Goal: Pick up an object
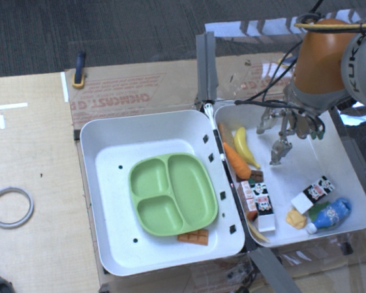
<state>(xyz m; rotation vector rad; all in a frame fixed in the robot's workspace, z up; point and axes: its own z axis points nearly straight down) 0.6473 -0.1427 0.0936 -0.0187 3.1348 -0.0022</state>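
The bench (26,154) bears two white bins (102,184) and a tape ring (10,207).

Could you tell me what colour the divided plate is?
Light green plate, shown by the camera view.

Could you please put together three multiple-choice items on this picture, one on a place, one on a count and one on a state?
1. Where does the green plate lie?
A. In the left bin
B. In the right bin
C. On the wooden bench

2. How many compartments does the plate have?
A. Two
B. Three
C. Five

3. What is between the fingers of the gripper?
A. The banana
B. The carrot
C. Nothing

Answers: 1 A, the plate sits in the left bin. 2 B, ridges divide it into three hollows. 3 C, the gripper hangs over bare floor of the right bin, apart from the banana and carrot.
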